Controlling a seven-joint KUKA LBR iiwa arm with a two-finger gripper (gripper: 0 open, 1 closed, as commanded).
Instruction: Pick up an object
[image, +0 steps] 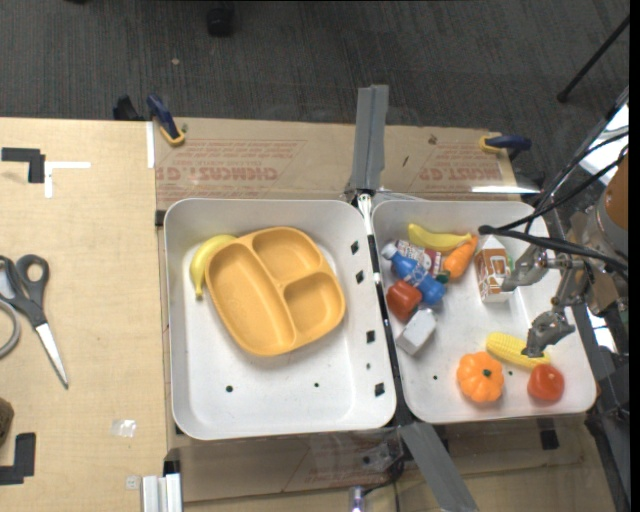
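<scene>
Jaws spread apart above the corn cob, between carton and tomato.

The arm is cut off by the right edge. Part of the banana in the left bin is hidden under the yellow divided plate. The corn cob is partly covered by the gripper. The small blue and white items in the right bin are crowded together, perhaps packets or bottles. The scissors are cut by the left edge.
</scene>
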